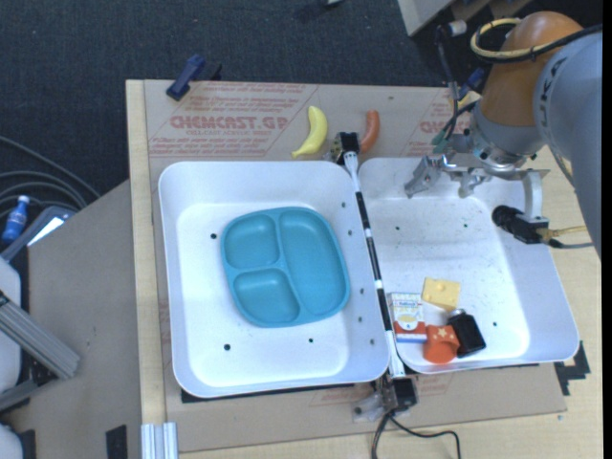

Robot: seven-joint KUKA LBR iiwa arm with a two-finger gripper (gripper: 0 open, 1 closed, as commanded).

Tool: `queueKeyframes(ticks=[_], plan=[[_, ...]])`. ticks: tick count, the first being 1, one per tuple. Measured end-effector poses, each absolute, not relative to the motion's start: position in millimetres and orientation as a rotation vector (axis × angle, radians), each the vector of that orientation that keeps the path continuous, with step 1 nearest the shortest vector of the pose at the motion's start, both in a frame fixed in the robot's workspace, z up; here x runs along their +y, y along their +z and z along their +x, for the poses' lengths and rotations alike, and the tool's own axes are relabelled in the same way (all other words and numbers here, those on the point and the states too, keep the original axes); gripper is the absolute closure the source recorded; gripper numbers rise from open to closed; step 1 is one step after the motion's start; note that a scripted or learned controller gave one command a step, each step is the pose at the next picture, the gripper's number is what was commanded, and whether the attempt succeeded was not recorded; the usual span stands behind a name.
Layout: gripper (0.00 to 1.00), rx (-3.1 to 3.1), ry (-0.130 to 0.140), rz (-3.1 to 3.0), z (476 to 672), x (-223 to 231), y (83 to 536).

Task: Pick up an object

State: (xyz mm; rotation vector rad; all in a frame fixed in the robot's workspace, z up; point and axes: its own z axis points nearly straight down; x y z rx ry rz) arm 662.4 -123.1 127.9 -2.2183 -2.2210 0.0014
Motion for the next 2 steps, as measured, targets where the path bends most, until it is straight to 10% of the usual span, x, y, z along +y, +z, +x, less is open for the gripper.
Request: queueKeyframes(ticks=[1, 2], plan=[[0.00, -2.219, 0.002, -2.220, 611.9, -113.4, 84.0], [1.00, -2.219, -0.001, -2.223, 612.9, -113.4, 94.7]])
